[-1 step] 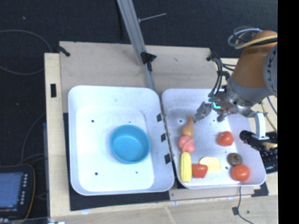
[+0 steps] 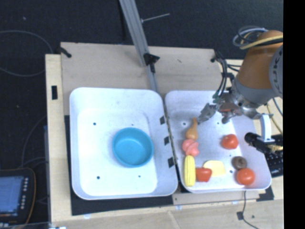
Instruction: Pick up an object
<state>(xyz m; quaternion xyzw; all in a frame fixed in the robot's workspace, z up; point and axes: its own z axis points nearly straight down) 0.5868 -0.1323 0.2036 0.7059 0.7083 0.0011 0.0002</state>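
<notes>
My gripper (image 2: pixel 216 114) hangs over the upper middle of the right bin (image 2: pixel 177 104), fingers spread and nothing between them. Just below and left of it lies a tan drumstick-shaped piece (image 2: pixel 192 129). Under that sit a pink piece (image 2: pixel 191 147) and a yellow corn cob (image 2: pixel 189 170). A small red piece (image 2: pixel 203 174) touches a pale yellow block (image 2: pixel 215 168). One red tomato (image 2: pixel 229 141) lies below the gripper's right finger. A brown round piece (image 2: pixel 239 162) and a second red tomato (image 2: pixel 246 176) rest in the near right corner.
The left bin (image 2: pixel 86 104) holds a blue bowl (image 2: pixel 132 147) near its middle. A grey metal post (image 2: pixel 136 27) slants up from the bench behind the gap between the bins. The arm's orange band (image 2: pixel 259 66) stands over the right bin's far right corner.
</notes>
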